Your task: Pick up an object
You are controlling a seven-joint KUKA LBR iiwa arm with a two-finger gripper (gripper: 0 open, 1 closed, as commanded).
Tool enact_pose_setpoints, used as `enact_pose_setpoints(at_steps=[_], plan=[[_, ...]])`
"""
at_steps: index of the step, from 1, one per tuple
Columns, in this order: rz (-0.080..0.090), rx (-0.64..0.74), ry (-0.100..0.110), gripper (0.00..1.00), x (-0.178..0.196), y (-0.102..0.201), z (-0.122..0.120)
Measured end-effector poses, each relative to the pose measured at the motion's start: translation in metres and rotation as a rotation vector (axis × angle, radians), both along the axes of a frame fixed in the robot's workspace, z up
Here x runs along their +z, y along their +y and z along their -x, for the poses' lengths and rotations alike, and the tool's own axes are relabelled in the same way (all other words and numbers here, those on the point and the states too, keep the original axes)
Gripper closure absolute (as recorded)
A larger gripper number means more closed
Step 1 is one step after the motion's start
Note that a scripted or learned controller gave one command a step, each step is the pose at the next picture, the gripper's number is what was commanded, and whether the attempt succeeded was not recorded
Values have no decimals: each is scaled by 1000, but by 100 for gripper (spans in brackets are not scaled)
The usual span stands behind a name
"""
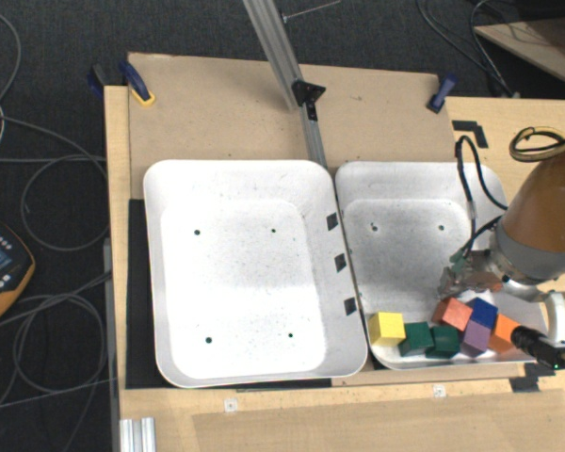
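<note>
Two white bins point(240, 182) sit side by side; seven coloured blocks point(443, 332) crowd the right one's near corner, gripper point(463, 281) just above, grip unclear.

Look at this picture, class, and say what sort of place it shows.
Probably a robotics lab or test bench: a grey arm with an orange band reaches over two shallow white bins on a plywood bench, small coloured blocks lie in one, and loose black cables trail over the floor.

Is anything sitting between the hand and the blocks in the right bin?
Nothing visible. The hand is low in the right bin, right beside the block cluster at the near edge. The nearest pink block lies directly below it in the view; the yellow block sits farther left.
</note>
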State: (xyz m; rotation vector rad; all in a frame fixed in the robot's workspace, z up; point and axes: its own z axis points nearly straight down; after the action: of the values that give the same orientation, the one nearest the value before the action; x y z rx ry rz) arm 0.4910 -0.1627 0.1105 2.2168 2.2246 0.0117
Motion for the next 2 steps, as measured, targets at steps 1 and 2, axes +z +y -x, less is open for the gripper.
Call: enact_pose_setpoints(at_steps=[1, 2], plan=[[7, -1, -2, 100, 60, -7, -7], [7, 0, -2, 100, 117, 2, -5]])
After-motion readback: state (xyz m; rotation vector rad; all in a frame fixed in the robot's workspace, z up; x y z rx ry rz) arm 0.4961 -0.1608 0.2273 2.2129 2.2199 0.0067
